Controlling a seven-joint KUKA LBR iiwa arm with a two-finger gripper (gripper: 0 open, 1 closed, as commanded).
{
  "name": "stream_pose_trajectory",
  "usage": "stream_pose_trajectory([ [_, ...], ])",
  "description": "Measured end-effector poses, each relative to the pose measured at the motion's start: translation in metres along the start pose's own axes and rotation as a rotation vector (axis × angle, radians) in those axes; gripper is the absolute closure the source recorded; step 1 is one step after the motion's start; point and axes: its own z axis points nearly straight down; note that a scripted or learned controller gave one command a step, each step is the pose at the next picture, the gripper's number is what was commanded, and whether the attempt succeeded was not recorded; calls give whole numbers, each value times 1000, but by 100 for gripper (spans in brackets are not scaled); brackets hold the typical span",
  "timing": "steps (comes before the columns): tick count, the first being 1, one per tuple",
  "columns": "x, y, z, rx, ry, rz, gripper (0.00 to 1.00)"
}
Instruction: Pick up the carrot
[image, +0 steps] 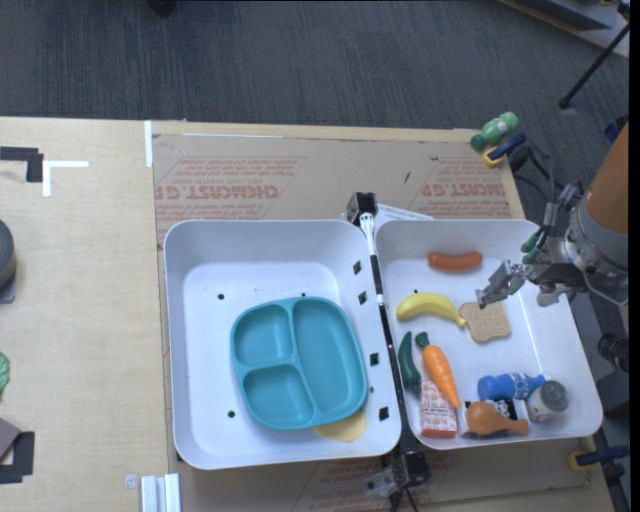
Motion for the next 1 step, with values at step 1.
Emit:
stream_pose_trajectory([
  [1,36,-4,90,0,1,-268,0],
])
